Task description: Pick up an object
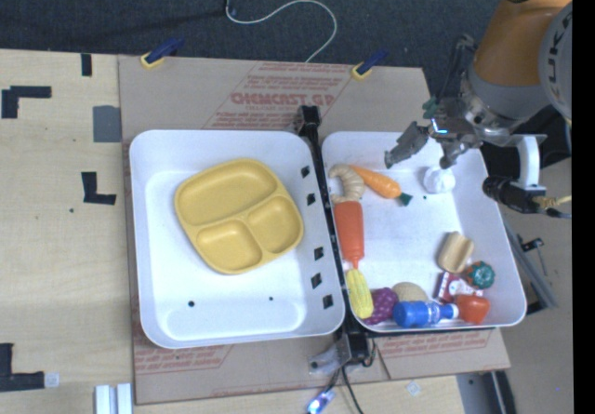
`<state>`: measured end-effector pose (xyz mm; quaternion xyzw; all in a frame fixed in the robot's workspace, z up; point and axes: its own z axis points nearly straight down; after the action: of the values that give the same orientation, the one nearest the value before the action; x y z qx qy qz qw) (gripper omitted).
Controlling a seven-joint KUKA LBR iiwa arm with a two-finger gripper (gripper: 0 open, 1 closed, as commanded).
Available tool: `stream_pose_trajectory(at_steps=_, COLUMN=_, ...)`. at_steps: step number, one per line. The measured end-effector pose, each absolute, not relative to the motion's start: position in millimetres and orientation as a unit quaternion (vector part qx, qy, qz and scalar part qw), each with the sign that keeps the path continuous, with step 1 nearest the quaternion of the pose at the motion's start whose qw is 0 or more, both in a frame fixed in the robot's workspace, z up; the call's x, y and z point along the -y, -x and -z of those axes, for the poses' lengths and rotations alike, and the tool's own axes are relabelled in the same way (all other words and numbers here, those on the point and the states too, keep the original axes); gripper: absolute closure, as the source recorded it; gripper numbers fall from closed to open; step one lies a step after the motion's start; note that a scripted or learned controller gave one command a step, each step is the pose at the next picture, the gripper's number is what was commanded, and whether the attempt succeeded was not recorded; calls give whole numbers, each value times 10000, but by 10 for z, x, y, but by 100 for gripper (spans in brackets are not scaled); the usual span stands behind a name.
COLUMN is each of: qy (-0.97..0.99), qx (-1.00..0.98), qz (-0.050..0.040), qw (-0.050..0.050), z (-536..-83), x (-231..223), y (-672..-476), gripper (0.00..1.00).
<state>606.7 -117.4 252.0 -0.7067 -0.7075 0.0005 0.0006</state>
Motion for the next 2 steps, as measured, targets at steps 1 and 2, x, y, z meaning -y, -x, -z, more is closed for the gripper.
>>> stream_pose_trajectory(at_steps=1, qy=7051, qx=7091, qz=31, qw=-28, z=-3841, x=745, y=-5557, gripper=0)
stream_pose_trajectory(at_steps=2, qy=7027, qx=7114, qz=51, qw=-32, z=-5041, x=-127, y=-5094, gripper=0)
